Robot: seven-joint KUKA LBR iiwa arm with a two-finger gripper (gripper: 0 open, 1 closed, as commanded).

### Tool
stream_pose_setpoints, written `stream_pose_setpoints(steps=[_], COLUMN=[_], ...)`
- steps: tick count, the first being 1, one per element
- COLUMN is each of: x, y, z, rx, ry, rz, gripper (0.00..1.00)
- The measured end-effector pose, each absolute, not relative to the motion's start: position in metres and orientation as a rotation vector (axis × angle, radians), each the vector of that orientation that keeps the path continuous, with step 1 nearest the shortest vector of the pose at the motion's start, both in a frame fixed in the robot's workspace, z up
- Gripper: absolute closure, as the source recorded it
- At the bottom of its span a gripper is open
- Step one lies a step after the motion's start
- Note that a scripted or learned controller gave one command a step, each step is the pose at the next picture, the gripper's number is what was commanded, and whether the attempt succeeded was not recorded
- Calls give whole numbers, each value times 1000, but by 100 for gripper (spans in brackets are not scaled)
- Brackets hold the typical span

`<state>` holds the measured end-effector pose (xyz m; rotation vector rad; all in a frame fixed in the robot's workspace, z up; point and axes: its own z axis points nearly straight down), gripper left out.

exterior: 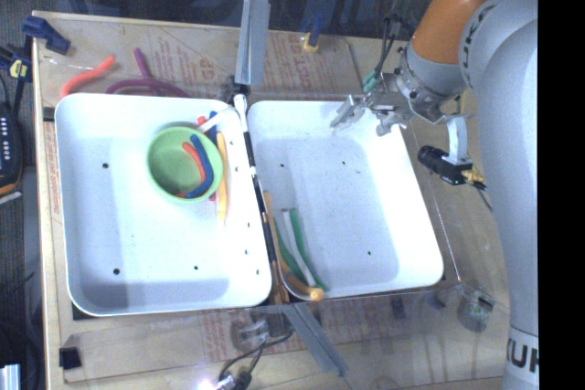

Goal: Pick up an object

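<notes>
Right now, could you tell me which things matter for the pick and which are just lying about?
For the job:
- gripper
- green bowl
- green sticks
- right bin
- left bin

Lying about:
- orange strip
- purple cord
- blue clip

1. Smooth, rounded light-grey arm; bulky casing, matte finish.
2. Orange band above the wrist, curved like a collar.
3. Dark letters "KU" low on the grey casing.
4. Silvery metal gripper with thin fingers; thin dark cables above it.
5. Small black fitting with a brass-coloured tip below the wrist.
</notes>
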<state>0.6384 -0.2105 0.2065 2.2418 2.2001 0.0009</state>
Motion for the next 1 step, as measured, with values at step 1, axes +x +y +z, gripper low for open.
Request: stream_pose_setpoints(steps=[1], x=[570], y=[-139], z=[99], rx=[2045], ry=[2390], rz=[-3], gripper=[0])
